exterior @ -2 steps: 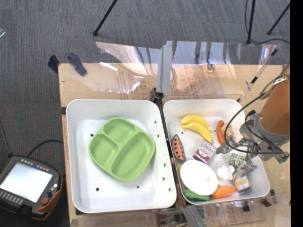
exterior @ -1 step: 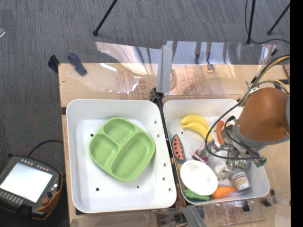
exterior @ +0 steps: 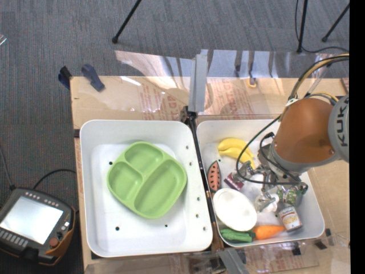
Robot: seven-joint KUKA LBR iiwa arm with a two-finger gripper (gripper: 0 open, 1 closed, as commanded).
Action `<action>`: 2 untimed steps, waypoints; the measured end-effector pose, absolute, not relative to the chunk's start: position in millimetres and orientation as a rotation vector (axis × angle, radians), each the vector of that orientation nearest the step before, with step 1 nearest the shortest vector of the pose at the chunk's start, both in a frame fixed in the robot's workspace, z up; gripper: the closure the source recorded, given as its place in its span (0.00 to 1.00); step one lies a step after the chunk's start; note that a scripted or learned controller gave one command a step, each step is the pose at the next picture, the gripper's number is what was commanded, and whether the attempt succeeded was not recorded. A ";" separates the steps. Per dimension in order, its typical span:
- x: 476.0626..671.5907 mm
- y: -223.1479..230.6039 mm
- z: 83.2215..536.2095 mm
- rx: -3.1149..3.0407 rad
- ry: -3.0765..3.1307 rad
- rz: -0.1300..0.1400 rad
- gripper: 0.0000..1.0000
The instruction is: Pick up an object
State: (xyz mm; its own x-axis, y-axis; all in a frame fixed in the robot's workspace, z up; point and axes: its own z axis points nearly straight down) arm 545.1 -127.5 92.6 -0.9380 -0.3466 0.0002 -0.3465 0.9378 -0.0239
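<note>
Item 1. Pendant point(exterior: 33, 222), lying at the lower left off the surface, nearest the camera.

Item 2. Left bin point(exterior: 91, 153), carrying one green plate point(exterior: 147, 179) with three compartments, sitting flat near its middle.

Item 3. Right bin point(exterior: 245, 123), holding the crowd. From its left wall: a melon slice point(exterior: 214, 176) leaning by the wall, a white bowl point(exterior: 234, 209), a green vegetable point(exterior: 238, 236) touching the bowl's near rim, a banana point(exterior: 234, 148) lying at the far side, a carrot point(exterior: 269, 232) beside the vegetable, and a can point(exterior: 290, 217) standing upright.

Item 4. Gripper point(exterior: 267, 200), hanging low in the right bin between bowl and can, under the arm point(exterior: 305, 133). Cables and glare are hiding it, so whether it is spread or closed cannot be told, and nothing is showing as held.

Item 5. Target: none singled out; bowl and can are lying closest to the gripper, so the pick is probably aiming there.

Item 6. Risks, as judged:
- a closing grasp is likely catching only the bowl's thin rim and slipping off;
- the can is standing just beside and may be getting knocked over;
- tight packing is leaving little room, so neighbours may be getting shoved instead of one thing lifted.
</note>
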 end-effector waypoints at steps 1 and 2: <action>609.0 -119.5 96.5 -0.418 3.083 -0.058 0.00; 598.5 -123.7 96.9 -0.338 3.093 -0.066 0.00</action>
State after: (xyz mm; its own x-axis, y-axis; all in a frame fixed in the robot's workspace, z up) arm 598.5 -123.7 96.9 -0.9760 -0.2162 -0.0247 -0.2150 0.9756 -0.0456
